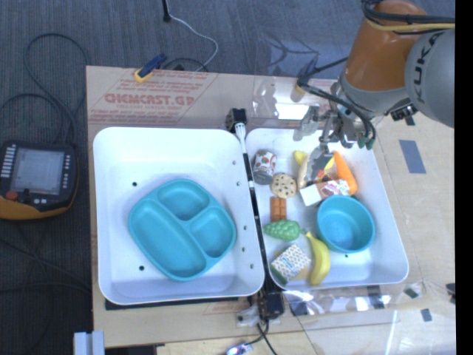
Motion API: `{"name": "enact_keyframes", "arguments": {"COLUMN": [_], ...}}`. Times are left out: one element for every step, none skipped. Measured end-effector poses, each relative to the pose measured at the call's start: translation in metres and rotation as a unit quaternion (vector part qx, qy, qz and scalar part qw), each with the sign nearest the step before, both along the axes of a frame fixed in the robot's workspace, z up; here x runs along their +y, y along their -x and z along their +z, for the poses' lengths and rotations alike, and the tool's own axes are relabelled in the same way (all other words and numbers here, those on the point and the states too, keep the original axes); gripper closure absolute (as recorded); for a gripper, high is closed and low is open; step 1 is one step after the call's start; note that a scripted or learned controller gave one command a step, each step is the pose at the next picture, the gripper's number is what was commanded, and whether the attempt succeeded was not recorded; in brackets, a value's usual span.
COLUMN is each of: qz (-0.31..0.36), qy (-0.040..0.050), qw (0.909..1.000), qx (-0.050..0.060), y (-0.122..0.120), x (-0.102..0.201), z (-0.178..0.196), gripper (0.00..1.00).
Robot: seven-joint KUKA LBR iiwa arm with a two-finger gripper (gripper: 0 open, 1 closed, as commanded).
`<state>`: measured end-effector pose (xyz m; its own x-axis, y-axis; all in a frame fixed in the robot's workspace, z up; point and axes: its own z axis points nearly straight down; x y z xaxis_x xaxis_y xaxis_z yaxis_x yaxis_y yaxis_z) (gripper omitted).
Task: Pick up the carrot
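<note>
You were at the approach step: the gripper (pixel 323 156) hung just beside the carrot (pixel 344 171); jaw state could not be determined. Next, centre over it and descend.

A dark grey carpeted floor (pixel 295 13) is surrounding the bench, filling the frame from nine o'clock round to two o'clock. Black cables (pixel 44 72) are looping across it at ten o'clock. A handheld pendant with a screen (pixel 33 180) is lying on the carpet at nine o'clock. The bench top, a pale brown board (pixel 148 98) with red lettering, is sitting at centre, catching even light.
</note>
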<state>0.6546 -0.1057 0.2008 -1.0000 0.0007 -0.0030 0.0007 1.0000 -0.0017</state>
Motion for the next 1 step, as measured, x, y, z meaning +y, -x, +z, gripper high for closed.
{"name": "enact_keyframes", "arguments": {"qz": [0.042], "qy": [-0.0013], "qw": [0.9991], "qx": [0.004], "y": [-0.0069], "x": [-0.0409], "z": [-0.0939], "gripper": [0.00]}}
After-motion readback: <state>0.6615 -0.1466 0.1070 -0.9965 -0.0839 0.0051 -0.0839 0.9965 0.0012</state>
